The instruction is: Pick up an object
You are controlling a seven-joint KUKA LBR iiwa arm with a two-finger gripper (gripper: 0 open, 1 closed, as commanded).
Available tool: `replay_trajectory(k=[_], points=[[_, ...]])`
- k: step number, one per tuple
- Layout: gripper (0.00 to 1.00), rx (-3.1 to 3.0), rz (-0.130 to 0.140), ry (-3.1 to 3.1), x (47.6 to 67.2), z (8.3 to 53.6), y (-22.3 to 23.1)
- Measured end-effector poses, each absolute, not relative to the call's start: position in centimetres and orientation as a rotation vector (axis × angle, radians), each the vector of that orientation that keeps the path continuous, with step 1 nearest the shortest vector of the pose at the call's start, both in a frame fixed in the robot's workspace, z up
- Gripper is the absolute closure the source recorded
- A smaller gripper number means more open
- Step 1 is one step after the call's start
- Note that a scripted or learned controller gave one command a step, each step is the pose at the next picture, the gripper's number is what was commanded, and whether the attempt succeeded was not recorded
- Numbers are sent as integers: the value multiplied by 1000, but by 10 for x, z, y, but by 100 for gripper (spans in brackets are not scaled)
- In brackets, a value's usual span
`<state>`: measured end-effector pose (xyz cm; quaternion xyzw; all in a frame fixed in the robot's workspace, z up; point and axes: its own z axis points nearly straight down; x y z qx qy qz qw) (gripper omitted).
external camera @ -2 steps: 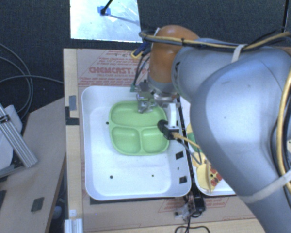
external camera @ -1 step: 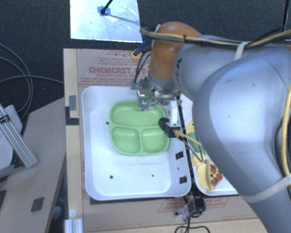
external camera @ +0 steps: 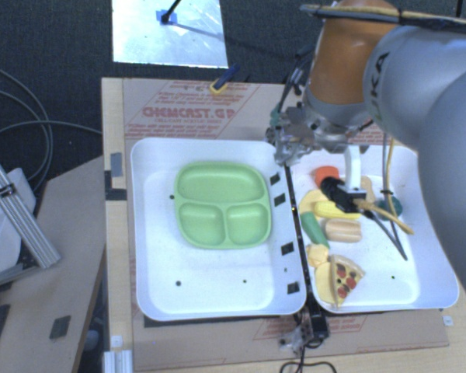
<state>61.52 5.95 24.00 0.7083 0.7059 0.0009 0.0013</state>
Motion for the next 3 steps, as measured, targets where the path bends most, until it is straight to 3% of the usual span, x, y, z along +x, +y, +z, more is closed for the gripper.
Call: replay_trajectory(k=[1, 2, 3], points=[[100, 2214, 1, 2230, 669, 157, 114], [100, 2214, 7, 2223, 656, 83, 117], [100, 2224, 3, 2216, 610, 190, 63]])
